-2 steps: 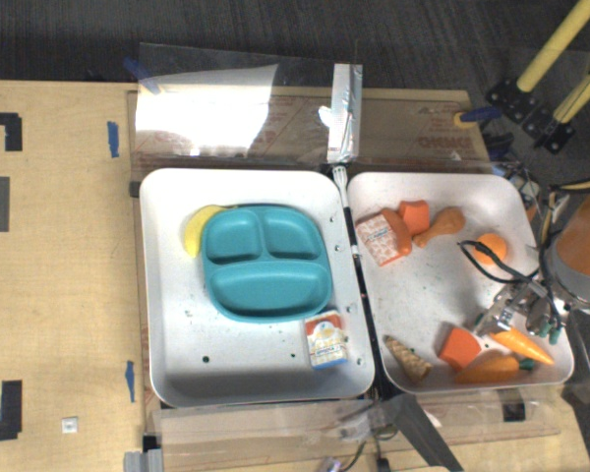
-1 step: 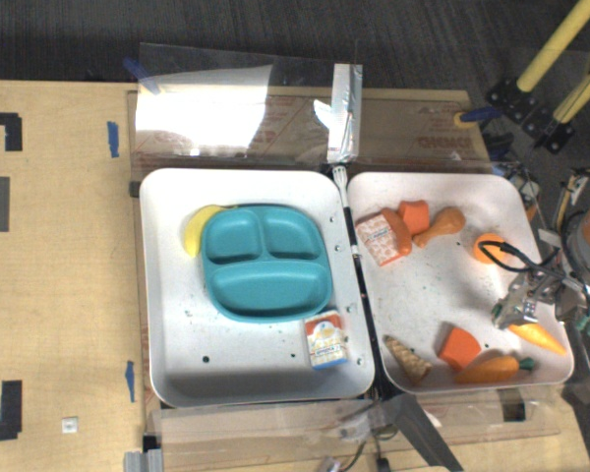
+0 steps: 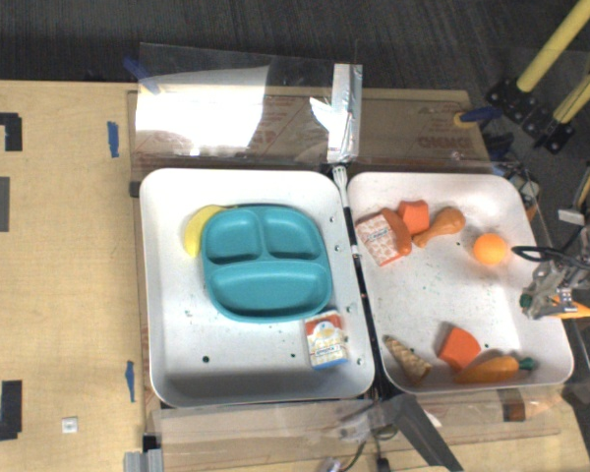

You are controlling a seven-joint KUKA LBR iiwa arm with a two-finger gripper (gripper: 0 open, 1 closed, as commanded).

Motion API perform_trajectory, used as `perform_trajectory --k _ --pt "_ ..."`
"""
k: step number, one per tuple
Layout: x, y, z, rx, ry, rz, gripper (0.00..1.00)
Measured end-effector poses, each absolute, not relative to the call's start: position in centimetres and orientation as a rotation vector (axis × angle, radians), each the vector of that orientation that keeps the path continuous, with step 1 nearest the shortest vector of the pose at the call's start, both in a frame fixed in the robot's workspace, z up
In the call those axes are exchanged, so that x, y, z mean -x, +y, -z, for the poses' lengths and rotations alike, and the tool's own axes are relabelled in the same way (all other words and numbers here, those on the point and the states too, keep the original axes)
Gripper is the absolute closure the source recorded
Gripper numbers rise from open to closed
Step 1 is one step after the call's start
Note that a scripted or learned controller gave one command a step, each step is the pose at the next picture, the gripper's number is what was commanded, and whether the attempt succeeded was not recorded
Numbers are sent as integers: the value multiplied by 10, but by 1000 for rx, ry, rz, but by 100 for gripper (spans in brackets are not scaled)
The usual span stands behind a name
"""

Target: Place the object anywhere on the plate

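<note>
The tool (image 3: 554, 301), closure indeterminate, hangs right of the teal sectioned plastic plate (image 3: 265, 261); the round orange ball (image 3: 490, 249) lies between them.

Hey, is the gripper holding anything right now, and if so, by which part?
Cannot be told. The gripper sits at the right bin's right edge, too small and blurred to judge.

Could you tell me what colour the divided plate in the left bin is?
Teal, seen clearly in the camera view: the plate has three compartments.
</note>
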State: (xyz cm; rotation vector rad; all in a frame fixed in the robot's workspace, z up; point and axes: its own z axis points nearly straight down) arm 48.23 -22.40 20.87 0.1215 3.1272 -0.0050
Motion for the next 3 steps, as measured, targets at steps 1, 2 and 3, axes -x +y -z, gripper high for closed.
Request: perform_trajectory --k 1,2,3 --pt "-488 -211 -89 -746 3043 -24 100" --pt "-485 -207 -97 -429 3111 -32 100" --pt "-488 -212 -89 -907 2995 -22 100"
